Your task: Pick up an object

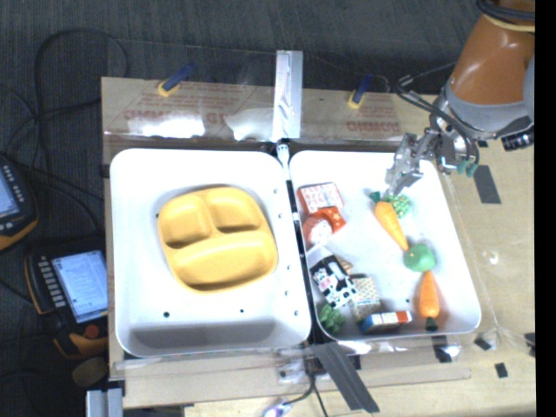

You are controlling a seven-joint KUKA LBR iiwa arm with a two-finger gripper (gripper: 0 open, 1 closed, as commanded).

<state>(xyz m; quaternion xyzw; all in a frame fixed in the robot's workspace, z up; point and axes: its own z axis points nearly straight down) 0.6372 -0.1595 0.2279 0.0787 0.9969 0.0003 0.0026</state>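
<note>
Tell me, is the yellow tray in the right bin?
No, the yellow tray lies in the left bin.

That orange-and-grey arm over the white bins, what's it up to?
The arm's gripper hangs over the far edge of the right bin, just above a toy carrot's leafy end, with nothing between its fingers. More small toys lie in that bin. The left bin holds a yellow divided tray.

Showing a rounded orange band (493, 55) above a grey wrist section (486, 111), with a dark cable (417, 81) trailing off beside it. Ending in a small silvery metal gripper (401, 179) on slim fingers, small teal parts sitting at its base.
</note>
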